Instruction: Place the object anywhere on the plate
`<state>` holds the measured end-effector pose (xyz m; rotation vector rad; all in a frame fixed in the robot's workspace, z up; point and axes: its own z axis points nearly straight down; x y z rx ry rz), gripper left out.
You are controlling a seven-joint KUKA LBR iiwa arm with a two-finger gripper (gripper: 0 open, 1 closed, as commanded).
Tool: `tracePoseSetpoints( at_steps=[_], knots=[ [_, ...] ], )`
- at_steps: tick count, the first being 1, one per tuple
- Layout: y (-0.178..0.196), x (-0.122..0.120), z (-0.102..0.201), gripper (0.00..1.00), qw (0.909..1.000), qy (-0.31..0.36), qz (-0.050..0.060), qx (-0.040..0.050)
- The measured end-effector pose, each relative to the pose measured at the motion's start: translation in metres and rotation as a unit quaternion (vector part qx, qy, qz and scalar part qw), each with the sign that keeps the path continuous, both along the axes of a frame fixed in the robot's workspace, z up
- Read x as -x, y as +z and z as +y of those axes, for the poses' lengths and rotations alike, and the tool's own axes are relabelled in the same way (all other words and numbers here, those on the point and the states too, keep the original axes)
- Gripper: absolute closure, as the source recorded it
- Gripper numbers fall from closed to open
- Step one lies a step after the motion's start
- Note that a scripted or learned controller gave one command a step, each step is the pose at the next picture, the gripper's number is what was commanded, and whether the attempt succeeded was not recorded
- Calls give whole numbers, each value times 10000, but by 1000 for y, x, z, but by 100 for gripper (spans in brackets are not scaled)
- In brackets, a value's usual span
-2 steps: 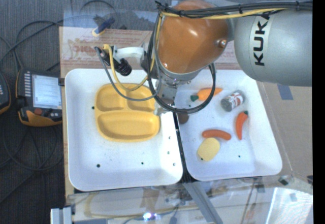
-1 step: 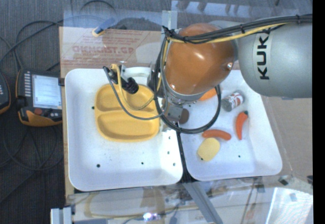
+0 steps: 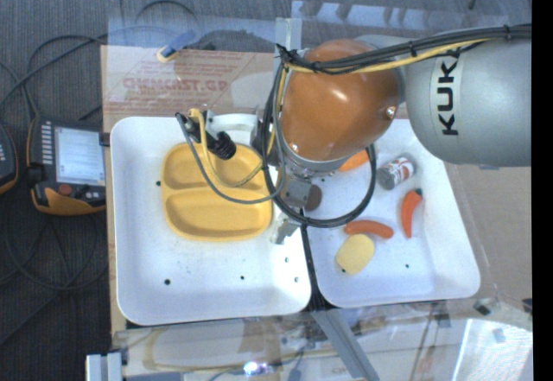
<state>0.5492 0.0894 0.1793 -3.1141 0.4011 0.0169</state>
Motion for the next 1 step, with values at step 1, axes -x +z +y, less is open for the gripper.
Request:
tracePoseSetpoints(
  at_steps=[1],
  knots=[
    [0,-33,-57,0,9999,101,-3,0]
  ],
)
